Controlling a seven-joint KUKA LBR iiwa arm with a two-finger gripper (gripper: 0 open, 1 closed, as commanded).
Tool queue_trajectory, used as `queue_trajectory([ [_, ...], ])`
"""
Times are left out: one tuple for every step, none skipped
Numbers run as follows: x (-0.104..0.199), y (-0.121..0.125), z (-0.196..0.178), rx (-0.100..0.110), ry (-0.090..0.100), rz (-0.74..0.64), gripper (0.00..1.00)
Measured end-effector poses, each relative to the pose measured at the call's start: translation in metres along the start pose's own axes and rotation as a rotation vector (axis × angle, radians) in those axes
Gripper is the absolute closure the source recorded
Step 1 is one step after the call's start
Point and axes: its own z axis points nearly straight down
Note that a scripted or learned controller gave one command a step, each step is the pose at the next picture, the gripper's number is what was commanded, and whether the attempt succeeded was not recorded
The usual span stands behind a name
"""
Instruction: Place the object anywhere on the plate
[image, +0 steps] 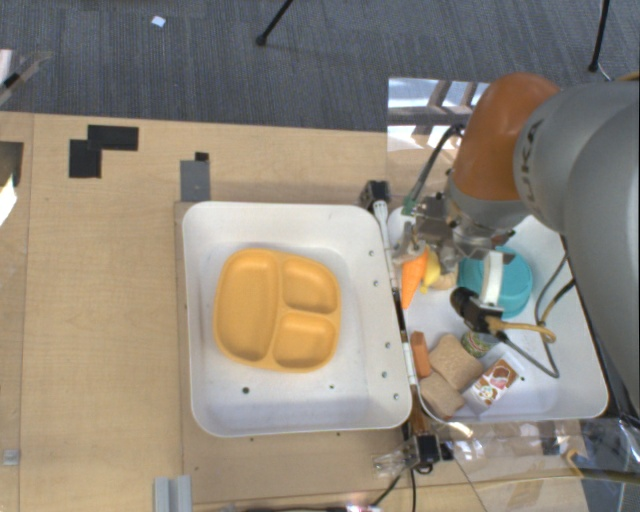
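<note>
Grey carpet (200, 60) backs a pale wooden bench (90, 350) carrying two shallow white bins side by side, seen from above at a slant. At far left, black angular patches (100, 150) mark the bench top near its rear edge. The left bin (290, 415) holds a yellow plate (245, 300) with three compartments, one long one on the left and two smaller ones on the right. It lies flat near the bin's middle.

Across the join between the bins, the right bin (570, 390) holds a cluster of things. A carrot (410, 283) lies hard against that bin's left wall, narrow end toward the camera, well apart from the plate. A small yellow piece (432, 270) sits just beside the carrot on its right. Nearer the camera, a short reddish-brown stick (421, 354) lies along the same wall. Tan bread slices (455, 368) touch one another just to its right, with a small printed packet (495, 381) beside them. A teal bowl (515, 285) stands behind the packet, toward the bin's middle.

The pincer (437, 238) hangs over the carrot and the yellow piece at the bin's rear left. Whether it is spread or pressed together cannot be told from this angle. The grey arm (590, 170), with its orange band (500, 130) above the wrist, reaches in from the right and covers the bin's rear right part.
</note>
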Motion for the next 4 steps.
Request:
queue_trajectory([
  [0.0, 0.0, 0.0, 0.0, 0.0, 0.0, 0.0],
  [0.002, 0.002, -0.012, -0.006, 0.002, -0.008, 1.0],
  [0.075, -0.034, -0.024, 0.002, 0.003, 0.082, 1.0],
  [0.072, -0.034, -0.024, 0.001, 0.0, 0.085, 0.0],
])
